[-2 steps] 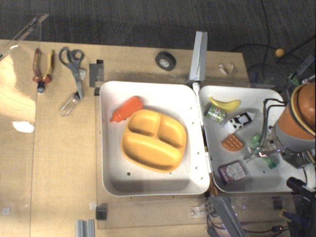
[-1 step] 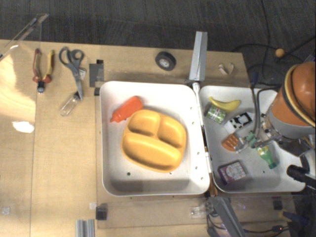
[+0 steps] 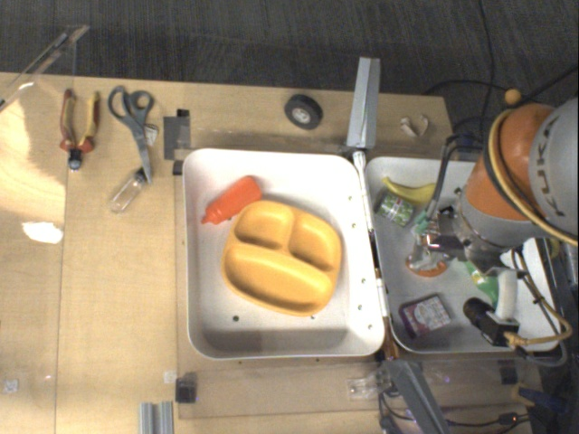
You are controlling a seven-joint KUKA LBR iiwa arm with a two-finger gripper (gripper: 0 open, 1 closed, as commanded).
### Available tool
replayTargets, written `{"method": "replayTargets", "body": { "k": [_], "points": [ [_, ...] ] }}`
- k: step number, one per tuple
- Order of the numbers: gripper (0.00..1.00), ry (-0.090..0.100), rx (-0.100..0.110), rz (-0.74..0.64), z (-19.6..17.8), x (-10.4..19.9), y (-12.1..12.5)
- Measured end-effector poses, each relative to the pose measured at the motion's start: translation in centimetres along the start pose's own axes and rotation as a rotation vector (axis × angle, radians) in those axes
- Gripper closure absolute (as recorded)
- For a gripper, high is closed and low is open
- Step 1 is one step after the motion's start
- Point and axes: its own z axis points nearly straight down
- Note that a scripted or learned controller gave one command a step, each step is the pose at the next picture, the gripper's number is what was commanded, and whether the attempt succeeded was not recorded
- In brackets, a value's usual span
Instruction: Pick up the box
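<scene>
Jaws of the two-finger gripper down low in the right-hand shallow white bin. Too small and blurry to tell if spread wide or pressed together. Cannot tell if anything is pinched between them either.

Small dark purple cardboard box lying flat a little way in front of the jaws, toward the near wall of that bin, not touching them. Right under the jaws, a clear round cup-like thing with an orange bottom. Behind the jaws, a small green can and a yellow banana. On the arm's side of the jaws, a green thing. Far across from the jaws, in the other white bin, a big yellow-orange plastic plate with three dips and an orange carrot-shaped toy.

Just a guess at what could go wrong:
- Could grab the clear cup and miss the box, with the cup right below the jaws and the box off to one side.
- Could slip off the box, so flat and low, with little to pinch.
- Could bump the near bin wall, close beside the box.

Hard to see:
- Tips of the jaws lost against the shiny clear cup.
- Green thing half hidden by the arm, so no sure name for it.
- Writing on the box too small to read.
</scene>
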Motion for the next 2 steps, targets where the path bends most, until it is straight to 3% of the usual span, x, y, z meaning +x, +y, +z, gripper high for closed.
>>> {"method": "replayTargets", "body": {
  "k": [1,2],
  "points": [
    [1.0,-0.001,-0.003,-0.009,-1.0,0.1,0.2],
    [1.0,0.0,-0.004,-0.303,-7.5,4.9,-0.3]
  ]
}}
